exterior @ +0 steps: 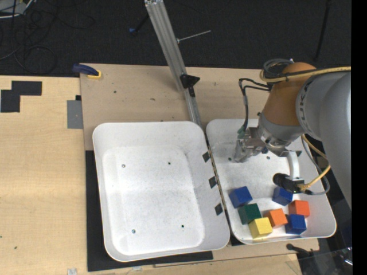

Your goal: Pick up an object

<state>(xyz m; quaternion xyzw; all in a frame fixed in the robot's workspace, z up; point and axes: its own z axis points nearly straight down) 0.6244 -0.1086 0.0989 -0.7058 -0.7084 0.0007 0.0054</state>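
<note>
Where the blocks (269, 211) cluster at the near end of the right bin (221, 132), we see blue, green, yellow, orange and red cubes touching or just beside one another. The gripper (243, 152) sits apart, farther back in that bin; we cannot tell its grasp. The left bin (114, 132) lies beside.

The gripper (243, 150) hangs over the bare upper floor of the right bin (221, 132), around eleven o'clock from the blocks. Those cluster toward the bin's five o'clock corner: a blue cube (240, 196), dark green cube (249, 212), yellow cube (260, 227), orange cube (277, 216), red-orange cube (299, 208) and two further blue cubes. The left bin (114, 133) sits at nine o'clock on the table (40, 171).
</note>
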